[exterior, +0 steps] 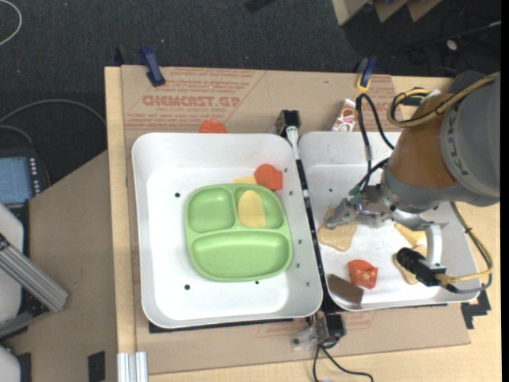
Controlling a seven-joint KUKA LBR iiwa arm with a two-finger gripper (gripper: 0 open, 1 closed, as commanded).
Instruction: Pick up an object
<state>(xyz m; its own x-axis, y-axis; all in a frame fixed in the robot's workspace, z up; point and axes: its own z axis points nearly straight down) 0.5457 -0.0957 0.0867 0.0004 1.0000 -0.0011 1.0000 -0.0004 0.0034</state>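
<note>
My claw (343, 213) hangs low in the right bin (334, 153), just above a tan slice of toy bread (337, 238); whether it is wide or narrow I cannot tell. A red toy (363, 273) and a brown piece (345, 291) lie nearby. The left bin (159, 205) holds a green divided tray (236, 249) and an orange toy (269, 176).

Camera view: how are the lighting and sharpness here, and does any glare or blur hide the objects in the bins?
Camera view: even, soft overhead light with faint shadows; the white bins look bright yet keep their edges, with no glare hiding anything. The green tray and red item read fairly sharp; the hand looks smeared, its details hard to make out.
</note>
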